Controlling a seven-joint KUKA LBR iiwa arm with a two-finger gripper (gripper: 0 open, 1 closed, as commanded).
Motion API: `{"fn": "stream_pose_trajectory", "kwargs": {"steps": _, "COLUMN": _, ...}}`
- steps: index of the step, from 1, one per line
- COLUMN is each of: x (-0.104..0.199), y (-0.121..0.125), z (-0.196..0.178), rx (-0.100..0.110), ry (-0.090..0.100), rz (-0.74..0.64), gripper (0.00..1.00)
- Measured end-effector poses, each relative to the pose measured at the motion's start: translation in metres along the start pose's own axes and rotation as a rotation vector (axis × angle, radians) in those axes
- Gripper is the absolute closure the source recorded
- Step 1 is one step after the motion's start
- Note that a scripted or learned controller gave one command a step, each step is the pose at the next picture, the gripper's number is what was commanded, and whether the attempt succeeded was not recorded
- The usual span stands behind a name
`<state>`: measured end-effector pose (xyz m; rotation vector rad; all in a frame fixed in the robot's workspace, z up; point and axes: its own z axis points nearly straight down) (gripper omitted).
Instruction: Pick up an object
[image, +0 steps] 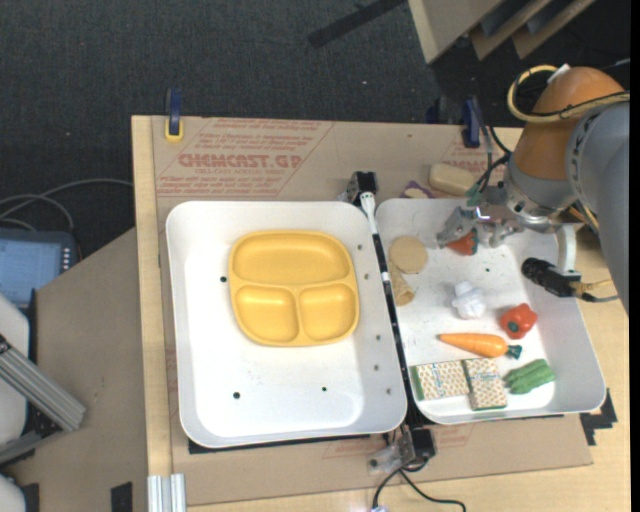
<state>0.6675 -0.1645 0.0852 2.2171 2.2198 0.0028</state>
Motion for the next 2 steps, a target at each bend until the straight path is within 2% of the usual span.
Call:
{"fn": "stream_pose_trajectory", "kwargs": {"steps": 1, "x": 0.0, "y": -0.002, "z": -0.01, "rx": 0.01, "ry": 0.002, "rz": 0.0, "gripper": 1.0}}
{"fn": "stream_pose_trajectory", "kwargs": {"steps": 2, "x": 0.081, "y": -0.014, "z": -0.105, "rx": -0.001, "ry": 0.003, "rz": -0.004, "gripper": 1.0}}
